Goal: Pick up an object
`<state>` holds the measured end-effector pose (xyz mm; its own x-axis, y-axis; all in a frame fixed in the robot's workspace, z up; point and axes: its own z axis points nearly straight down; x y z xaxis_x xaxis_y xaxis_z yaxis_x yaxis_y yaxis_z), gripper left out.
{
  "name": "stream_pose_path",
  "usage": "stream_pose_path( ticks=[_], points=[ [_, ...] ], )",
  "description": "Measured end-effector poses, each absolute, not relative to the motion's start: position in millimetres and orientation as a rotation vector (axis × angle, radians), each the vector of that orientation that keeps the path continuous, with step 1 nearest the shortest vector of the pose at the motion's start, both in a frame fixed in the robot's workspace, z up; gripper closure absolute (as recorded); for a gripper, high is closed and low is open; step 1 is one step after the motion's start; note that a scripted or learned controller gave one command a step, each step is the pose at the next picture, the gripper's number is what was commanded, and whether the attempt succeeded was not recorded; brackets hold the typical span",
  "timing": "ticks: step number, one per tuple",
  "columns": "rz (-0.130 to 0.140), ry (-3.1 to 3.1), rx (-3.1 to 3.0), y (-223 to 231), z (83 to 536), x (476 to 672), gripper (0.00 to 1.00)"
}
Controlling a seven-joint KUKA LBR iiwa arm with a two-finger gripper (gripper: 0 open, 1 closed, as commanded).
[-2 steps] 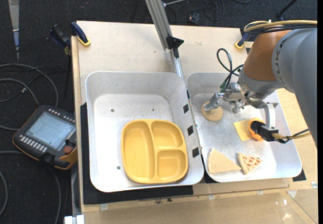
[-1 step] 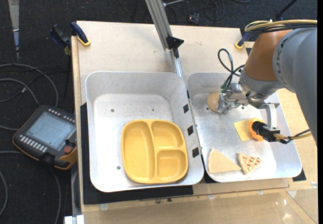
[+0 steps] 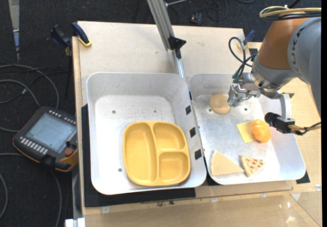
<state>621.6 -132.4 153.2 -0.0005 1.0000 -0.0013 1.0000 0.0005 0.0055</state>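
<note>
So far nothing is lifted, by the look of it; the grasp itself is what remains. Nearest, the left bin [image 3: 102,118] holds a yellow divided tray [image 3: 156,153]. In the right bin [image 3: 286,162], a tan wedge [image 3: 225,163] and a waffle-patterned slice [image 3: 253,164] lie at the front, with an orange piece [image 3: 260,131] on a yellow square [image 3: 245,131] behind them. Farther back lies a round tan cookie [image 3: 219,104], the likely target. The pincer [image 3: 236,97] sits just beside it; whether it is spread or closed, I cannot tell.

Divided tray [image 3: 156,160]: glossy yellow plastic; bins [image 3: 102,118]: matt white, speckled; worktop [image 3: 127,47]: pale smooth wood; slanted pole [image 3: 156,3]: brushed metal.
</note>
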Motion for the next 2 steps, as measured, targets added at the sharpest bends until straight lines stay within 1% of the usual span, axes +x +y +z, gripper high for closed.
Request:
stream_pose_path(
  ticks=[1, 2],
  points=[
    [0.005, 2.216, 2.217, -142.8, 206.2, 622.2, 1.00],
    [0.006, 2.219, 2.214, -150.4, 266.1, 627.0, 1.00]
  ],
)
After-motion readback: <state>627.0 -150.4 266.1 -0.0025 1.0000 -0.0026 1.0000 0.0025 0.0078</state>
